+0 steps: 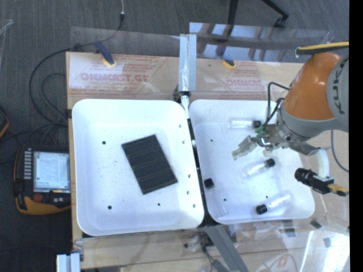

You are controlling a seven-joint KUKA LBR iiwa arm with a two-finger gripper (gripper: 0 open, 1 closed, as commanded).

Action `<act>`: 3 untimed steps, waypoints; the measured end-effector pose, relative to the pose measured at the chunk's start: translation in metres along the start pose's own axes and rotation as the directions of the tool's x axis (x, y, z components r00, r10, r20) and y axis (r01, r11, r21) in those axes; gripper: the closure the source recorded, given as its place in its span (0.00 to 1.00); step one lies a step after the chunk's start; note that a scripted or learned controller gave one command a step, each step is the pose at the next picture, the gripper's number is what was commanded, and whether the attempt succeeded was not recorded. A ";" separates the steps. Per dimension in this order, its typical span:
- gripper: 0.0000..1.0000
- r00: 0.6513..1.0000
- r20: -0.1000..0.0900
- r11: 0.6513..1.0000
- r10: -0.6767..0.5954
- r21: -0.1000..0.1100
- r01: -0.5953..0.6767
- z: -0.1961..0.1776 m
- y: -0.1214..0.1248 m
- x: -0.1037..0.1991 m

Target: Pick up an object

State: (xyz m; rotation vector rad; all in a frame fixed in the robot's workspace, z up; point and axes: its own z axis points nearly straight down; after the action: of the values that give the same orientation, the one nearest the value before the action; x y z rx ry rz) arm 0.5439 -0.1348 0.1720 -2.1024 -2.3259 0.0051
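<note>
Just below the pincer, seemingly parted and holding nothing, lies a clear vial, apart from it.

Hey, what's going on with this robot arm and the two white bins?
A grey and orange robot arm reaches in from the right, its gripper hovering over the right white bin. That bin holds several clear plastic tubes with black caps. The left white bin holds a flat dark ribbed rectangular panel. Nothing looks picked up yet.
</note>
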 end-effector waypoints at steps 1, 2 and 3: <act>0.00 0.995 0.009 0.995 -0.098 -0.017 0.098 0.082 0.072 -0.009; 1.00 0.995 0.007 0.995 -0.097 -0.019 0.097 0.074 0.073 -0.009; 0.00 0.995 0.007 0.995 -0.097 -0.018 0.097 0.074 0.073 -0.009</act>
State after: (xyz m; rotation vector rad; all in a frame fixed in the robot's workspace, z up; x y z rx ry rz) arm 0.6167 -0.1367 0.0977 -1.9976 -2.4388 -0.0107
